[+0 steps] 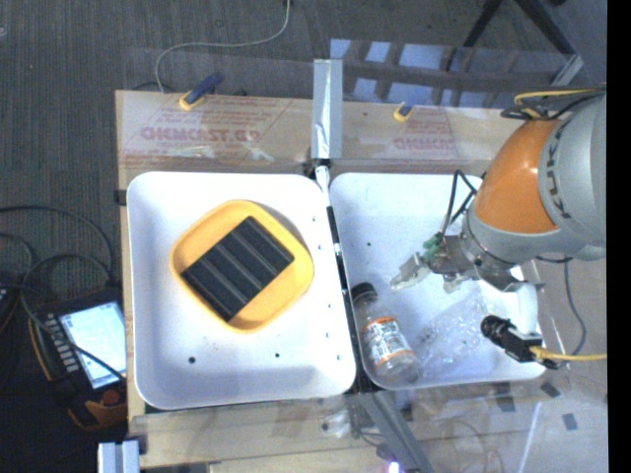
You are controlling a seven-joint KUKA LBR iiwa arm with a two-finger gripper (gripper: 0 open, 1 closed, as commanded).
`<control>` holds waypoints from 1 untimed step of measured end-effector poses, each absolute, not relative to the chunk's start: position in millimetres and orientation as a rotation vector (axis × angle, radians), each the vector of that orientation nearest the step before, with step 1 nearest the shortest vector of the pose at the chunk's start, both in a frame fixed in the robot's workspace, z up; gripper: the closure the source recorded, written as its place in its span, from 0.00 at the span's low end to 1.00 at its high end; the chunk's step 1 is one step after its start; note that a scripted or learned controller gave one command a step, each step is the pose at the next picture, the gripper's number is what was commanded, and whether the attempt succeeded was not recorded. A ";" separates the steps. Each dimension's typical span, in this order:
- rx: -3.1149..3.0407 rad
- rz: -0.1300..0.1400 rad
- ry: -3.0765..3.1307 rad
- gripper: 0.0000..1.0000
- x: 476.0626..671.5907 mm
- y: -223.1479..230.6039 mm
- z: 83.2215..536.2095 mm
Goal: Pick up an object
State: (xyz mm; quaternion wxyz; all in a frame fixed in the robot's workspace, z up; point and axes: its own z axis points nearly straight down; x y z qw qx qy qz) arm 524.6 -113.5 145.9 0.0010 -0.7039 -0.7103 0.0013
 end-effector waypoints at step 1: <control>-2.378 0.006 -2.051 0.00 565.5 -139.7 113.5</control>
